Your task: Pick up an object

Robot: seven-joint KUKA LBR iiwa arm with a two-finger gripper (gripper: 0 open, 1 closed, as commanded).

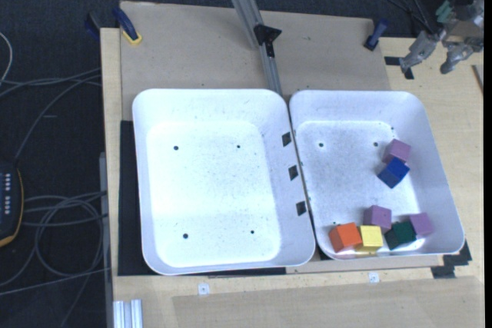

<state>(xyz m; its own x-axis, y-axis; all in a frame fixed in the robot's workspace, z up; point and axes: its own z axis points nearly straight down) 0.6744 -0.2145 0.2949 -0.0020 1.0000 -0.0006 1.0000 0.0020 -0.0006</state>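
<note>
The blocks sat in the right bin: a purple block touching a blue block by the far-right wall, and along the near edge an orange block, a yellow block, a second purple block, a green block and a third purple block, packed close. The blue-and-purple pair looked the better target, apart from the crowd and reachable from above, though the wall was near. The gripper hung well apart, beyond the bin's far corner, fingers spread wide with nothing between them. A good try would mean centring over one block, fingers straddling its free sides, then a straight descent. The left bin lay alongside.
</note>
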